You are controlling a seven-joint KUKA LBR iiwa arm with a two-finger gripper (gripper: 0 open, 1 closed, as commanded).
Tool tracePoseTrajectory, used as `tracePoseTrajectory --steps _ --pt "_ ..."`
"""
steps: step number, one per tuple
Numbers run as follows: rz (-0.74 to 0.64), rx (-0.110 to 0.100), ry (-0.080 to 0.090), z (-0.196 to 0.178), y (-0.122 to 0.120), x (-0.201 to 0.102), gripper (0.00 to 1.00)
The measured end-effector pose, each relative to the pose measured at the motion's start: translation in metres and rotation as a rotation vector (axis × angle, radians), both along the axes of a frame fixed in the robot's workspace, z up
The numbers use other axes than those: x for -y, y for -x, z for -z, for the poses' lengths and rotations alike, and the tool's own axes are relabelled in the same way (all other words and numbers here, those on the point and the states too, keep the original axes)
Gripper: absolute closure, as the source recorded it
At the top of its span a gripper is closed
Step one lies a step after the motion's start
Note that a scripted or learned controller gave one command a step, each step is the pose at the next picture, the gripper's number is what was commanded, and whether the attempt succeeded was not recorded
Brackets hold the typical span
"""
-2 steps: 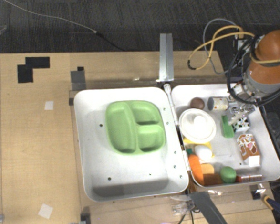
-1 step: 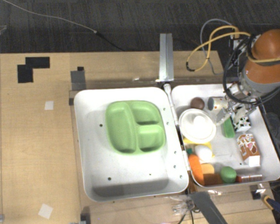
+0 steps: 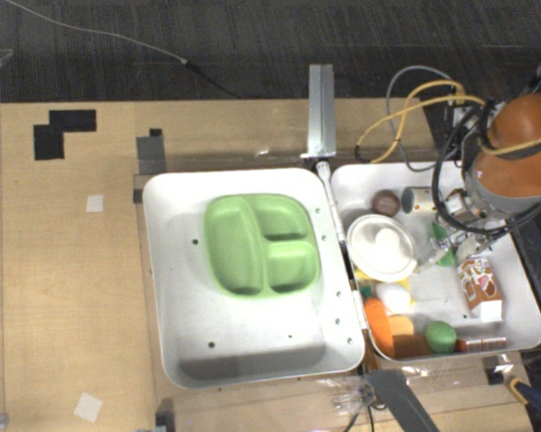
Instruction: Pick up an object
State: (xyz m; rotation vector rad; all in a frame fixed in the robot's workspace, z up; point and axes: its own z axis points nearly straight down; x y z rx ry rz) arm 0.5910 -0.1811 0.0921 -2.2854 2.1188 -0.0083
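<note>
My claw (image 3: 449, 237) hangs low in the right bin (image 3: 528, 326), near its far right corner; how wide it stands I cannot tell. The white bowl (image 3: 381, 246) sits just beside it, toward the bin's left wall, round, with no long axis to match.

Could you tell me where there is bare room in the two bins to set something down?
The left bin has bare floor all around the green divided tray, widest along the near edge below it. The right bin is crowded: white bowl, orange item, green ball and carton. One small bare patch lies between bowl, carton and ball, near the tool.
</note>
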Motion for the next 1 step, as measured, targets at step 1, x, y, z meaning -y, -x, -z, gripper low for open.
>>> tracePoseTrajectory --steps 1 --pt "-0.263 0.001 0.006 0.0006 0.029 -0.0009 0.0"
